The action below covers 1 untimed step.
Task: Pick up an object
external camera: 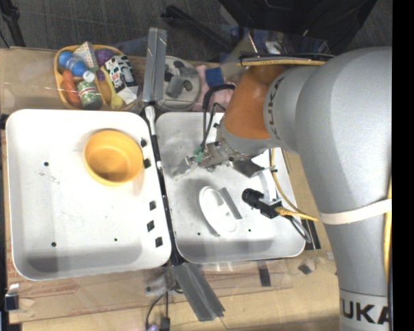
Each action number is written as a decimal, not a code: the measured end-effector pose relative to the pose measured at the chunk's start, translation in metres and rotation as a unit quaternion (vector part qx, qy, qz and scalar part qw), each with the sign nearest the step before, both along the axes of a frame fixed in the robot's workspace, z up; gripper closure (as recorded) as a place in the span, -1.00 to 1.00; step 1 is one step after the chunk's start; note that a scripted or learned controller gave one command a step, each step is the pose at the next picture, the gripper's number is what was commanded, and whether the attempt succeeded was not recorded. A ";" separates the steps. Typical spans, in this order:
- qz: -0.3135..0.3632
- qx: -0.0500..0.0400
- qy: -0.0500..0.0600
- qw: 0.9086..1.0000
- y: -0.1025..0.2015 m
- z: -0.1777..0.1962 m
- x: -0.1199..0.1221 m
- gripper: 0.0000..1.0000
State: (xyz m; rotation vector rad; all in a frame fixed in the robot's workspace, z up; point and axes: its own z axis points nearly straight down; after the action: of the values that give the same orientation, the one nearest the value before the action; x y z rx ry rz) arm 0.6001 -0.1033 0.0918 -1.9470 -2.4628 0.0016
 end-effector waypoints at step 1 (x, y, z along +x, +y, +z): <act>-0.007 0.000 0.001 1.000 0.007 -0.001 -0.069 -1.00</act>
State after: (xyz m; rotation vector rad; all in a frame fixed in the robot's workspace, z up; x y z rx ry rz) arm 0.5315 -0.0966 0.0911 -1.9643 -2.4468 0.0034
